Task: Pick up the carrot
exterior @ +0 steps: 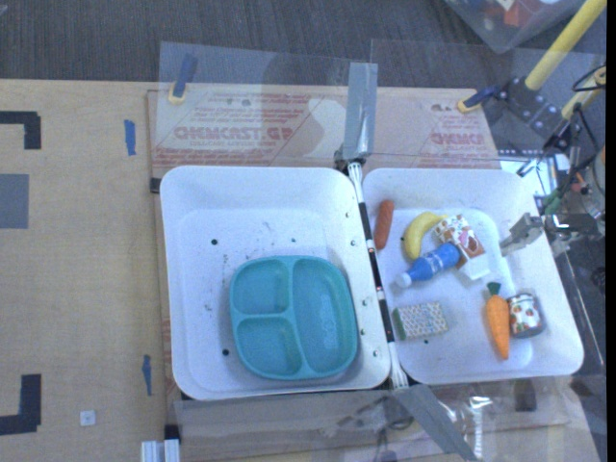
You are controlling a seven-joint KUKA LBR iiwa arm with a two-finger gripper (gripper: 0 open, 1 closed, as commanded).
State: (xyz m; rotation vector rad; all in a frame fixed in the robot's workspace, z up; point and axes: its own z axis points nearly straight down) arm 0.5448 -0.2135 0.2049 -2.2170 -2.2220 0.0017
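Gripper (525,231) at right bin's (568,354) far right edge, above contents; cannot tell its state. Nothing held. Carrot (497,323) lies near front of bin, touching can (525,316). Step: approach, not begun. Next: move over carrot, align across it, descend clear of can.

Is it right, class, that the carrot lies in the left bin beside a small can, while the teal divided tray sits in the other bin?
Not quite. The camera view shows the carrot in the right bin, beside the small can. The teal divided tray sits in the other bin, the left one.
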